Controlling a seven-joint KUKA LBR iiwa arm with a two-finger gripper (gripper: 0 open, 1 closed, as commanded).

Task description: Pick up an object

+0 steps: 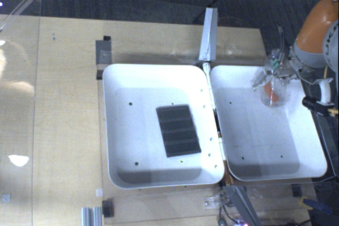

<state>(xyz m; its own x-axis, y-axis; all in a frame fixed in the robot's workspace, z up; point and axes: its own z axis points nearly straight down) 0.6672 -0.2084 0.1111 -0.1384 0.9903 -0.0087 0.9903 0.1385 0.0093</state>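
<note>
From my remote seat I look down on a pale wooden bench carrying two shallow white plastic bins side by side. The left bin holds a dark grey, ribbed rectangular slab, lying flat near the middle of its floor and turned slightly off square to the bin walls. It touches no wall.

The right bin has the arm over its far right corner. I see the grey arm with its orange band coming in from the right, and below it the two-finger gripper hangs over the upper part of that bin, close to the back wall. At the gripper's tip there is a small orange-red object seen through something clear and glassy, but the picture is too blurred there for me to say what it is, whether it sits on the bin floor or is lifted, or whether the gripper actually grasps it. How wide the gripper stands I cannot tell.

A grey metal bar stands at the back, on the seam between the two bins.
</note>
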